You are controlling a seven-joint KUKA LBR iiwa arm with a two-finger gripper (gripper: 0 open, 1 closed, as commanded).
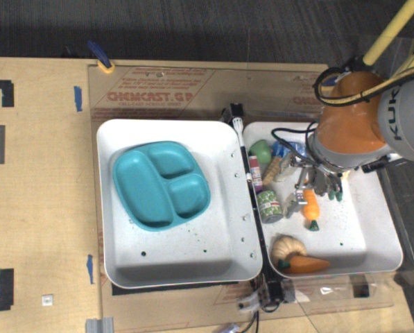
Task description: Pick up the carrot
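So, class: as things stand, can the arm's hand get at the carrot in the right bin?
Probably yes. The carrot lies uncovered near the right bin's front wall, beside a tan shell-like item; the hand hovers further back.

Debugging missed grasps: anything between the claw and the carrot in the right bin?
Nothing visible blocks it. The claw hangs over the middle of the right bin, with a small orange piece just below it. The carrot lies at the bin's near edge, beside a beige shell-like item on its left; bare bin floor lies between.
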